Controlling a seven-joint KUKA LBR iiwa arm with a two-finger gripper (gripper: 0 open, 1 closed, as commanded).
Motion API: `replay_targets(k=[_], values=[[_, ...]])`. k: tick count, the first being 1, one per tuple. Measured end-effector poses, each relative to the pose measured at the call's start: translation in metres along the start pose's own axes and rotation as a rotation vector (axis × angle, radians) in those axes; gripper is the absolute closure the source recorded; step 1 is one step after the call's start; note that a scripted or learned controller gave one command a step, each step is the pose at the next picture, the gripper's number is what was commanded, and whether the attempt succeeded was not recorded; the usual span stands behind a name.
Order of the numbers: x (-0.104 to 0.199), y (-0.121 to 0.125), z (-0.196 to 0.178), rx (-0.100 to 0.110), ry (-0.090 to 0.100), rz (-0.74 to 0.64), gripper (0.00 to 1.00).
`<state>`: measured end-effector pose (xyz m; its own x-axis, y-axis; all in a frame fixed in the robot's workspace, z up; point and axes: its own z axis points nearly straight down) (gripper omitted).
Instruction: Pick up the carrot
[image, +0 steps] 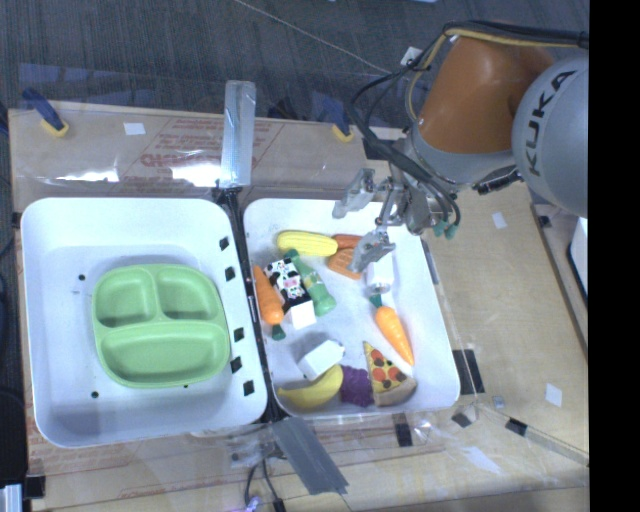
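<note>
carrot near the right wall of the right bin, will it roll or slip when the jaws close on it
The carrot looks like a smooth, rigid plastic toy, so it probably won't bend. Its taper could let it squirt out toward the thin tip if pinched there. It lies flat on the bin floor with bare space around it, so a nudge may roll it.

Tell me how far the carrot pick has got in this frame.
Done: the arm has reached over the right bin, with the gripper hovering above its upper part. In hand: nothing visible between the fingers. Left: the whole pick. One carrot lies free near the bin's right wall, below the gripper; another carrot lies along the left wall. Neither is lifted.
</note>
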<state>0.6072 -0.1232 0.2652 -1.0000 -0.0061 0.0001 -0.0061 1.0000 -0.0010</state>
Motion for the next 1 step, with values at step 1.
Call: replay_targets(k=[1], values=[[0.019, -0.0604, 0.1742, -0.001, 0.0, -0.328, 0.0]])
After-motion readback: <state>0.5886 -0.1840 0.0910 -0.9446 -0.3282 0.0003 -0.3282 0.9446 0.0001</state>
